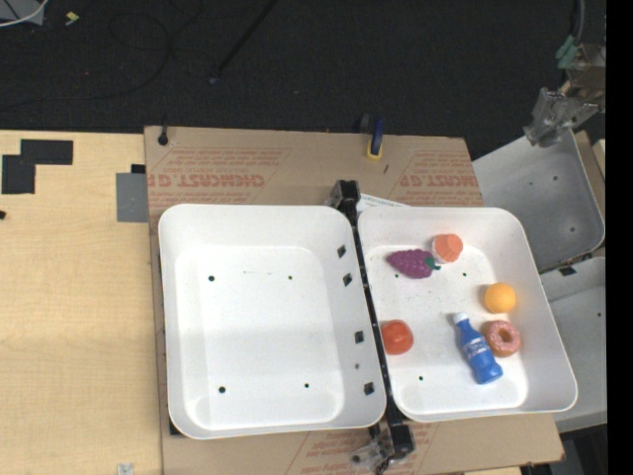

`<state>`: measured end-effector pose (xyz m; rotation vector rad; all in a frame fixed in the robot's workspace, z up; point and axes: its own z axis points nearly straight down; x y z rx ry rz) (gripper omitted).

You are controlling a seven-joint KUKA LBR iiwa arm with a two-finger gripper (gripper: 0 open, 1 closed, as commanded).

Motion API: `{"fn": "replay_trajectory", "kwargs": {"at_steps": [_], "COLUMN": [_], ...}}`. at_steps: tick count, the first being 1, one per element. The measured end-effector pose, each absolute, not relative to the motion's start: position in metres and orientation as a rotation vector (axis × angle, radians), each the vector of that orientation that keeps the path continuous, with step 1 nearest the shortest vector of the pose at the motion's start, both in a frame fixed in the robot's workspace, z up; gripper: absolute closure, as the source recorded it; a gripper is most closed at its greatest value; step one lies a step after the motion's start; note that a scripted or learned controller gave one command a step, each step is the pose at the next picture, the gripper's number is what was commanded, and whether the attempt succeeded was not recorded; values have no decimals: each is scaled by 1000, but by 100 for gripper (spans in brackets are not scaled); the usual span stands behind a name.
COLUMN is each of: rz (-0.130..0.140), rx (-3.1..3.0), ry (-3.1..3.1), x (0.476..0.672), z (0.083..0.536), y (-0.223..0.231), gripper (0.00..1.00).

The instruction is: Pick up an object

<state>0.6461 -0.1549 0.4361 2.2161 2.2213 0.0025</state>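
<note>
Claw (566,107) parked at 2 o'clock beyond right bin (539,265), opening cannot tell; nothing picked yet. Blue bottle (477,349) touches pink donut (503,337), awkward target; orange ball (499,297) stands apart, easier.

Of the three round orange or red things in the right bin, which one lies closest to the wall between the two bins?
The red-orange ball, low on the right bin's left side, beside the divider. The orange-pink one and the yellow-orange one lie further right.

grey metal claw (560,117) with pale teal fitting and dark cable above
</note>
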Motion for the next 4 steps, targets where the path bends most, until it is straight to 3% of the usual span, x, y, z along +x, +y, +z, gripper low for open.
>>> {"fn": "replay_trajectory", "kwargs": {"at_steps": [1, 2, 3, 4], "rz": [8, -5, -6, -8], "rx": [2213, 2222, 2221, 2232], "ry": [2220, 2232, 2228, 2215], "x": [640, 540, 474, 476], "z": [545, 527, 537, 503], "y": [-126, -70, -22, -110], "gripper": [100, 100, 100, 100]}}
